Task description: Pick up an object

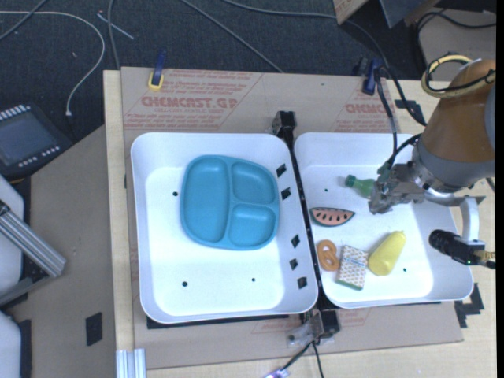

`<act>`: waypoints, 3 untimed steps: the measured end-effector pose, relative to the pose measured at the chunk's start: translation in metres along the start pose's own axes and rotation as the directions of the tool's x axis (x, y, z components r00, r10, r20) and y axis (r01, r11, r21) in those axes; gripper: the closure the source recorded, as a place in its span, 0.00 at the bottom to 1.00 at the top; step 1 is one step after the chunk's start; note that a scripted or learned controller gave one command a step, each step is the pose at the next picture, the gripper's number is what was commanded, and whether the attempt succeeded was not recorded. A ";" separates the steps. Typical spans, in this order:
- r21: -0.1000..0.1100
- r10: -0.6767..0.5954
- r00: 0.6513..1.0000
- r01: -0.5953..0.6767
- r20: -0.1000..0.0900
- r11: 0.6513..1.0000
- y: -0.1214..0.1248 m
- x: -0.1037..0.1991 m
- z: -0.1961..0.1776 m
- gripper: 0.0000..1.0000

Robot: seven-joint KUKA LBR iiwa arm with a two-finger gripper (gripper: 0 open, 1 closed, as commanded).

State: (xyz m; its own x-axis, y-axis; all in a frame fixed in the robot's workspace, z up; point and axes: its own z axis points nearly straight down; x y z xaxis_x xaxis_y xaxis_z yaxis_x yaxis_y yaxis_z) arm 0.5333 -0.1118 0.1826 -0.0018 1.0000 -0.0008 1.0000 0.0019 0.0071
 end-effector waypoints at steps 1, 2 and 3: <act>0.000 0.000 1.000 0.000 0.000 1.000 0.002 0.000 -0.054 1.00; 0.009 -0.003 1.000 0.003 -0.004 1.000 -0.013 0.051 -0.053 1.00; 0.006 -0.003 1.000 0.003 -0.002 1.000 -0.006 0.103 -0.055 1.00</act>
State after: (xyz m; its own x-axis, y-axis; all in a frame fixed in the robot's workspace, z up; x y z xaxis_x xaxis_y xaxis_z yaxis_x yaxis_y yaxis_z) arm 0.5267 -0.0088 0.2379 -0.0051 1.0000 0.0017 1.0000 0.0051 0.0006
